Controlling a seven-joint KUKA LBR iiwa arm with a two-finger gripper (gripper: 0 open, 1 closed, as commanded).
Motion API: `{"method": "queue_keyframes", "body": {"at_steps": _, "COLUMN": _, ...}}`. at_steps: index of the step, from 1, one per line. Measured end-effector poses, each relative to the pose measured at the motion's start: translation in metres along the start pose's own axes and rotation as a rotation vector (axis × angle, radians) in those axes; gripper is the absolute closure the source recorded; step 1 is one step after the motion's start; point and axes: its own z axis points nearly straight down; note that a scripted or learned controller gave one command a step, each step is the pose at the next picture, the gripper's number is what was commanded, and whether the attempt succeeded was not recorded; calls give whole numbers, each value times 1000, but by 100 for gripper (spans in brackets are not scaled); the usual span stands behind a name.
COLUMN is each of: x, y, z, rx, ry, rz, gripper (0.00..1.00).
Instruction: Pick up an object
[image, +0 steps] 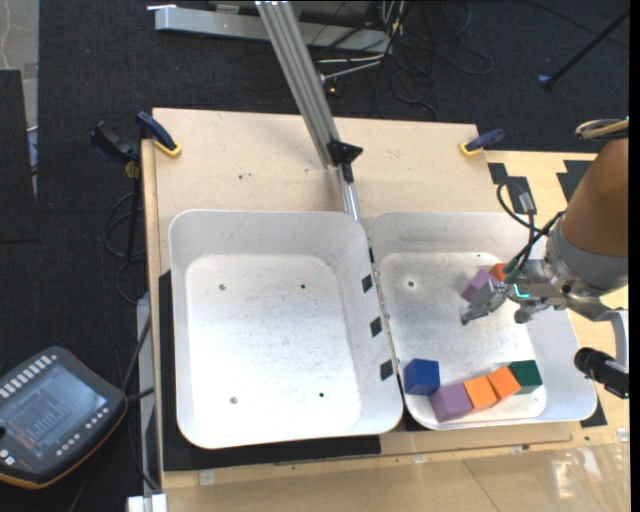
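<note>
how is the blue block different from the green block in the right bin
The blue block is blue; the green block is green. The blue block sits apart at the left end, toward the bin divider, while the green block ends the row, touching the orange block. Both look like similar-sized cubes lying along the right bin's near wall.

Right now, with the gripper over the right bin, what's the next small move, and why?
Probably a short straight lift. The gripper sits in the right bin at a purple block, which seems to lie between its fingers, though the view is too coarse to be sure. Raising it slightly would show whether the block comes along. The four blocks by the near wall lie apart from it.
</note>
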Motion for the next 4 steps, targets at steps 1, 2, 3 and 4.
{"method": "queue_keyframes", "body": {"at_steps": 1, "x": 0, "y": 1, "z": -2, "rx": -4, "ry": -1, "rz": 2, "gripper": 0}}
{"method": "queue_keyframes", "body": {"at_steps": 2, "x": 0, "y": 0, "z": 41, "rx": 0, "ry": 0, "rz": 3, "gripper": 0}}
{"method": "queue_keyframes", "body": {"at_steps": 3, "x": -3, "y": 5, "z": 103, "rx": 2, "ry": 0, "rz": 4, "gripper": 0}}
{"method": "queue_keyframes", "body": {"at_steps": 4, "x": -3, "y": 4, "z": 130, "rx": -3, "ry": -1, "rz": 3, "gripper": 0}}
